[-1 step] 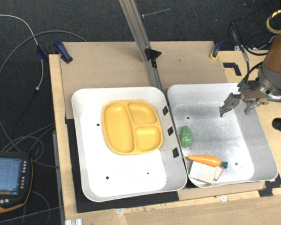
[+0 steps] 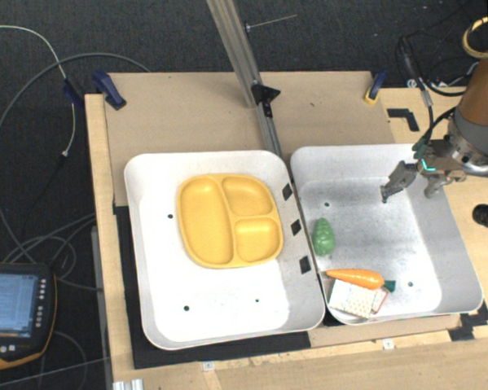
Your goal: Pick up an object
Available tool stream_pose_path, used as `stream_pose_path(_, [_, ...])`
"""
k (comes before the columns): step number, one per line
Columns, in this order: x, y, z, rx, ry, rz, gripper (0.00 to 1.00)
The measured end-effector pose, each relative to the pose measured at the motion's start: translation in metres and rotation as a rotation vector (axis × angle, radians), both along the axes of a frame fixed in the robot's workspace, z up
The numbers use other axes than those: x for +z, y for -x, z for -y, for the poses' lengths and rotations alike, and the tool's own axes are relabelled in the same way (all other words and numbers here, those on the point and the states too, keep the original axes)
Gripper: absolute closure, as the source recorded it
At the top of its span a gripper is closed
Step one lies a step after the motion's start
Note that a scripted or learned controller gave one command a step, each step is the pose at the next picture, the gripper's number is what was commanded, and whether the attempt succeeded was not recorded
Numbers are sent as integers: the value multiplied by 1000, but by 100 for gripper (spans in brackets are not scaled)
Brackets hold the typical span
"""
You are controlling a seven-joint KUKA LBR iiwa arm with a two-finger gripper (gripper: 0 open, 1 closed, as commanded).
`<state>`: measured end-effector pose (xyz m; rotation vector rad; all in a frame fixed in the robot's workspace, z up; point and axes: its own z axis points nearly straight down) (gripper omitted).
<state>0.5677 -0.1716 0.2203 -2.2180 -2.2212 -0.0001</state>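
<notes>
The two fingers (image 2: 388,191) of the gripper (image 2: 408,187) are spread apart, and there is nothing between them. One finger points down at the left and the other sits a bit to the right. They hang over the top right part of the right bin (image 2: 442,245), above bare white floor. I think they are wide open so they are ready to close on something.

The things to pick up are all at the other end of that bin. A green toy (image 2: 323,236) lies by the left wall, about halfway down. An orange carrot (image 2: 356,278) lies lower, near the front corner, and it rests on the top edge of a small white box (image 2: 354,300). The carrot and the box touch, so grabbing just one could be tricky. The green toy sits alone, so it looks like the easier one to take.

The left bin (image 2: 149,260) has a yellow tray (image 2: 229,219) with three parts in it. Nothing sits in the tray.

The arm (image 2: 477,129) comes in from the right side and bends down toward the bin. The fingers are well apart from all three things. The arm needs to reach left and toward the front before it can grab any of them.
</notes>
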Motion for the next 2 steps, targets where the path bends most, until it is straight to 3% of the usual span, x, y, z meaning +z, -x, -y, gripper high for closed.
stream_pose_path(2, [-91, 3, -9, -1, -1, -5, 0])
